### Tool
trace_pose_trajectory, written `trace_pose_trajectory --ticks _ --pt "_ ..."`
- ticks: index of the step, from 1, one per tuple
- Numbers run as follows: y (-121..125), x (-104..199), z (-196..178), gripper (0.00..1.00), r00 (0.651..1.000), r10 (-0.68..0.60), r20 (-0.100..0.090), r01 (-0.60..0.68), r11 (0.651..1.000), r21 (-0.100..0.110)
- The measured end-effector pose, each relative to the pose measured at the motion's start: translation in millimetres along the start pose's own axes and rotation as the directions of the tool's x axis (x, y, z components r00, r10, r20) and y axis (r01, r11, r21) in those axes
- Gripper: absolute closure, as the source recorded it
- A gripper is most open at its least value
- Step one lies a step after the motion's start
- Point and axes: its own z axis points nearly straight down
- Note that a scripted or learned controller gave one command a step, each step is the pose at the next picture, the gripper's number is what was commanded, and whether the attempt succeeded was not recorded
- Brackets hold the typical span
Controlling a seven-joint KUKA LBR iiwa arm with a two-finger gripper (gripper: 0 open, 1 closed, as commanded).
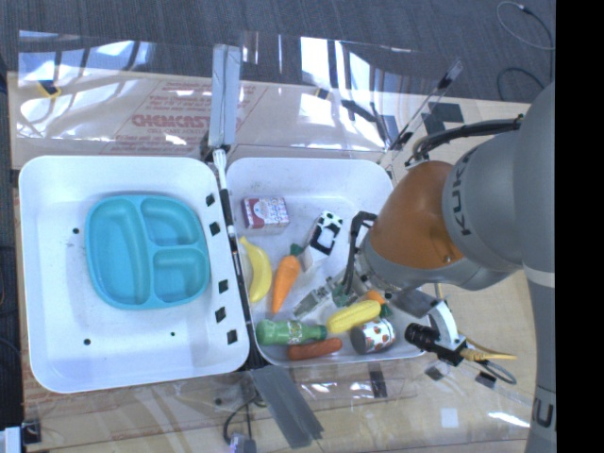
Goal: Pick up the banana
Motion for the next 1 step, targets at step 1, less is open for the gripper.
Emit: trace_pose_trajectory --ticks 1 --pt "-30.3 -35.4 0.1 0.0 0.992 0.127 -0.004 -0.127 0.992 0.001"
